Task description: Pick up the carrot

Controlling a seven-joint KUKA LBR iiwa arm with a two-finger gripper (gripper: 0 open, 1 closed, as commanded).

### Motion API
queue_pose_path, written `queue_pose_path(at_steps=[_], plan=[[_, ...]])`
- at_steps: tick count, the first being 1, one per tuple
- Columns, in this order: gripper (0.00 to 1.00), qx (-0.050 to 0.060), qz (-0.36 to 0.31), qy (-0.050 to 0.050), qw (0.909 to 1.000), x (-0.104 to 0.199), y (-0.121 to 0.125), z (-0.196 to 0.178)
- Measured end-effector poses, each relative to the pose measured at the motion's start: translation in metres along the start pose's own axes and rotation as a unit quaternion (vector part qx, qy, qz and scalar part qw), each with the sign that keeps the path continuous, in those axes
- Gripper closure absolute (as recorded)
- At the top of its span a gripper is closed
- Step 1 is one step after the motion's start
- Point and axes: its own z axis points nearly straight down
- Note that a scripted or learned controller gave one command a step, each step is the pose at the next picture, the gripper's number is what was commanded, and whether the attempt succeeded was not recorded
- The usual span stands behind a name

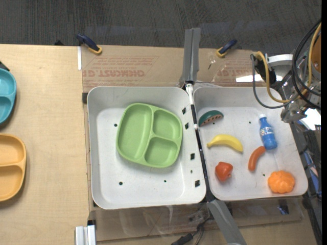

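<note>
The carrot (pixel 255 158) is a short orange-red piece lying at a slant on the floor of the right bin (pixel 240 188), just below a blue bottle (pixel 266 132). My gripper (pixel 295 112) hangs at the right bin's far right edge, amid cables, above and to the right of the carrot and apart from it. Nothing shows in its grasp.
The right bin also holds a watermelon slice (pixel 210 118), a banana (pixel 225 142), a red pepper (pixel 224 171) and an orange (pixel 281 181). A green divided plate (pixel 149 135) lies in the left bin (pixel 102 188). Teal (pixel 6 100) and orange plates (pixel 10 167) sit at the bench's left.
</note>
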Motion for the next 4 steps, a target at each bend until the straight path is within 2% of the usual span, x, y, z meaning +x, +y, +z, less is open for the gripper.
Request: queue_pose_path(at_steps=[1, 2, 3, 4], plan=[[1.0, 0.0, -0.003, 0.003, 1.0, -0.005, 0.005, -0.027], [1.0, 0.001, -0.001, 0.003, 1.0, -0.009, 0.027, -0.067], [1.0, 0.002, 0.003, 0.004, 1.0, -0.023, 0.03, -0.097], [1.0, 0.0, -0.012, 0.001, 0.9999, -0.037, 0.022, -0.045]])
